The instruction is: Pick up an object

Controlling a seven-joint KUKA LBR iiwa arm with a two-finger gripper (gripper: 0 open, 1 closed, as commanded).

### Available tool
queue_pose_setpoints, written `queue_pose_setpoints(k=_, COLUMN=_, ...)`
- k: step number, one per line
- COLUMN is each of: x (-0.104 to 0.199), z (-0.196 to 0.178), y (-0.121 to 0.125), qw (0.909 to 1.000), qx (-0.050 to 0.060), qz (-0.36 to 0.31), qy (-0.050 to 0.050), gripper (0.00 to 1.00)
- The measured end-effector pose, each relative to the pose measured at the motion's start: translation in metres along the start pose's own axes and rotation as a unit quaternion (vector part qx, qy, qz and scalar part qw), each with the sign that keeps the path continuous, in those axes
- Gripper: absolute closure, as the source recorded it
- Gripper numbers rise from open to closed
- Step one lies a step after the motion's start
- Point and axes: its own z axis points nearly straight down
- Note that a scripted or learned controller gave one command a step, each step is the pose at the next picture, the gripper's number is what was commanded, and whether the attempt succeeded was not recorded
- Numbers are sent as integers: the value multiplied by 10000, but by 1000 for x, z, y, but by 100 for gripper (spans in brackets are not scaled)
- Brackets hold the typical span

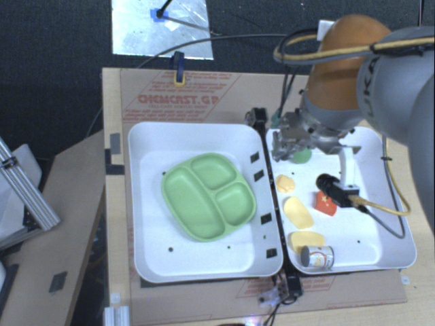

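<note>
I see the bench topped with a printed cardboard sheet (204, 97), dark carpet (54, 53) around it and a silvery panel (160, 19) beyond. The left bin (136, 202) holds a green divided plate (207, 195). In the right bin (397, 243), the gripper (291, 145) hangs right at a small green object (301, 157) near the back-left corner. I cannot tell its grip.

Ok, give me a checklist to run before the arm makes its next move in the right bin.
1. Gripper over the right bin: ok, at its far left corner.
2. Target nearby: ok, a green object lies right beside the gripper, partly hidden.
3. Anything held: cannot tell.
4. Clearance from the wall between the bins: not ok, the gripper hangs close to it.
5. Neighbours apart from the target: ok, the red block and the can lie nearer the camera.
</note>
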Motion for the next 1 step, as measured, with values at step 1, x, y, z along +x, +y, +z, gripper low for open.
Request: queue_pose_setpoints(k=1, x=48, z=19, y=20, qw=10000, qx=4, qz=-5, qy=4, gripper=100)
